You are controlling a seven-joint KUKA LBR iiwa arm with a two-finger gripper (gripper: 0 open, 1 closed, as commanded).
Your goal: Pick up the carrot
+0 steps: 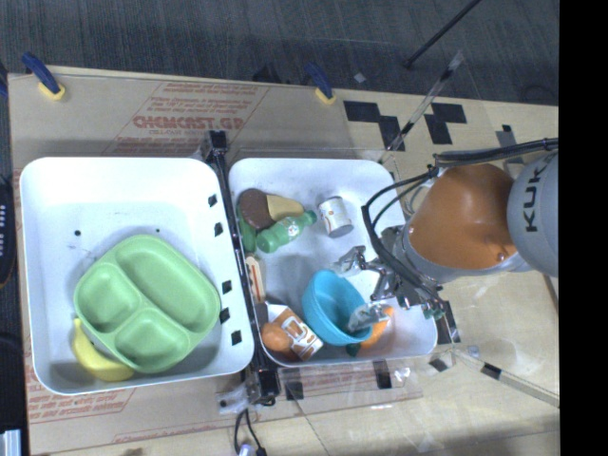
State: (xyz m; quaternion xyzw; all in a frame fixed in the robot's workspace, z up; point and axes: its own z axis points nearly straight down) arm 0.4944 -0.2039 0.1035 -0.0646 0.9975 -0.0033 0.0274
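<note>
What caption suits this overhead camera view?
Robot tool reaching toward carrot beside blue bowl in right bin.

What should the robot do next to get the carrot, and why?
Probably lower the tool a little straight onto the carrot. The tool sits right above the orange carrot in the right bin, close beside the blue bowl. I can't tell whether it has hold of the carrot, so a small careful drop, keeping off the bowl, seems best.

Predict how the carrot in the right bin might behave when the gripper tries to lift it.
The carrot looks small, rounded and smooth, so it may slip or roll from the gripper. It is probably rigid and light. Lying against the blue bowl near the bin's front wall, it could jam or nudge the bowl.
</note>
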